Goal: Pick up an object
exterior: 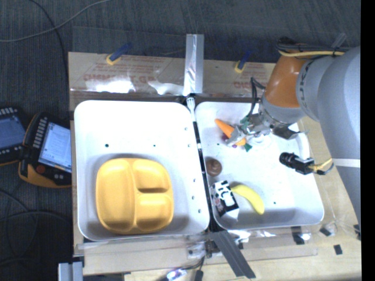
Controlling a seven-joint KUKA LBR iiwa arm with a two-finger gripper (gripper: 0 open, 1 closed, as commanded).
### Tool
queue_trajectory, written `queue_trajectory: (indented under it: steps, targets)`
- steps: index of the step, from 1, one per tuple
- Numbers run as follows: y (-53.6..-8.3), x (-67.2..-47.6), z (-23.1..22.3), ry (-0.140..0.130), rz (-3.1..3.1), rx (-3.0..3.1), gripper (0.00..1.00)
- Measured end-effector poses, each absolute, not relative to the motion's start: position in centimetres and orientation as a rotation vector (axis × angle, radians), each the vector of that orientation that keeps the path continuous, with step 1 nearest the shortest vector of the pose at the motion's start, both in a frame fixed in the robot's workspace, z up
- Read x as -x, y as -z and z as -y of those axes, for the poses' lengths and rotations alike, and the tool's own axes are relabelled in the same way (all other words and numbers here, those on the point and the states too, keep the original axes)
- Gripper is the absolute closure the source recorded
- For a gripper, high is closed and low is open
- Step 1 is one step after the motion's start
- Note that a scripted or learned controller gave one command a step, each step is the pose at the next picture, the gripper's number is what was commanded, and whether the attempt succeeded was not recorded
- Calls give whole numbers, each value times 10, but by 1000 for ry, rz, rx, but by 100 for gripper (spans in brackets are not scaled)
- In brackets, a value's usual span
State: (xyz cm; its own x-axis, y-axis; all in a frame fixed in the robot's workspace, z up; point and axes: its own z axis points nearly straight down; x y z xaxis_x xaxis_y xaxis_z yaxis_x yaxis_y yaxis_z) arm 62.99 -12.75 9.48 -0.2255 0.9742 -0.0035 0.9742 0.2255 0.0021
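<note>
step: gripper [245,134] low in right bin [304,212], beside carrot [223,126]
jaws: cannot tell, no hold visible
next: likely centre on carrot, close, lift

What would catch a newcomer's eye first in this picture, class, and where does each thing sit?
First, the big yellow divided tray lying in the left bin. Next, the grey arm with its orange band reaching into the right bin from the right, its gripper low beside an orange carrot near the far end. Nearer the front of that bin lies a yellow banana beside a black-and-white box.
</note>
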Motion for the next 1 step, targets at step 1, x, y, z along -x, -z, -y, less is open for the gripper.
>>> queue_trajectory:
  steps: [1]
  targets:
    - [-193, -664, 114, 33, -2230, -2238, 100]
